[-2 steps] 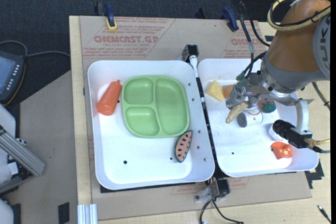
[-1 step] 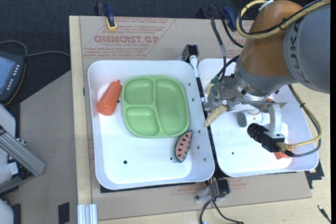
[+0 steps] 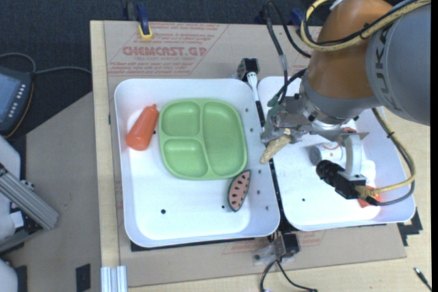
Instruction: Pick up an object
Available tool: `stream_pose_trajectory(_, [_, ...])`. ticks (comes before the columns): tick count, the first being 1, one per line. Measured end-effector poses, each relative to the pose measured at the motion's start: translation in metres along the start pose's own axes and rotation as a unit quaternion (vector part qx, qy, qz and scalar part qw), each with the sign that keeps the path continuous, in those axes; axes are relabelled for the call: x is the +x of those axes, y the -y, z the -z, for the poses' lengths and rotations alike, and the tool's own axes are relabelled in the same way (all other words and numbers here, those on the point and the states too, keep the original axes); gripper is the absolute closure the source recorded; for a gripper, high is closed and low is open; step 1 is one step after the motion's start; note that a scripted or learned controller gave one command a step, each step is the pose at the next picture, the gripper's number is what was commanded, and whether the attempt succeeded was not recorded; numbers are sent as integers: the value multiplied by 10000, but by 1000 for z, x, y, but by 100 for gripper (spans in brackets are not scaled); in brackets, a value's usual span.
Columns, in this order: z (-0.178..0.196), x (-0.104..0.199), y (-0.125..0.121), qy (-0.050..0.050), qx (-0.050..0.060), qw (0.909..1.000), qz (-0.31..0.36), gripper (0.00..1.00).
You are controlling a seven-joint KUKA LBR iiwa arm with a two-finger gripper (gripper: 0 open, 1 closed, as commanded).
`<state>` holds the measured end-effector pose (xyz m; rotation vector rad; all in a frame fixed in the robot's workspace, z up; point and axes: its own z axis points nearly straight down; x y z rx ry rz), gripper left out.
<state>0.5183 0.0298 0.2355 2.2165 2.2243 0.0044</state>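
Nearest to the camera, low and to the left of the pincer, a small watermelon slice toy [image 3: 239, 191] lies in the left bin [image 3: 137, 215]. It is a curved wedge, pink-red w/ dark seeds and a thin green rind, matte like plastic. The bin is a shallow white tray w/ rounded corners and a smooth surface.

Further left of the pincer sits a pale green plate [image 3: 203, 139], rounded-square, divided in three compartments, smooth and slightly glossy. Beyond it, at the far left, an orange bottle-shaped toy [image 3: 142, 128] lies tilted, touching or almost touching the plate edge.

The pincer [image 3: 279, 138] hangs at the left rim of the right bin [image 3: 301, 212], just beside the wall between both bins. A tan, pointed, rough-looking object [image 3: 274, 146] sticks out below it, approx. between the fingers. The view is poor here, so I cannot tell if they pinch it or are spread.

Above stands the grey arm [image 3: 404, 65] w/ its glossy orange band.
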Motion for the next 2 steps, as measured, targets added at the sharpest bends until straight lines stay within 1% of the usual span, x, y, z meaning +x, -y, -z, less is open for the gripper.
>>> stream_pose_trajectory(1, [-18, -9, -2, 5, 36, 10000, -25, 100])
stream_pose_trajectory(2, [-19, -8, 1, 3, 29, 10000, -23, 100])
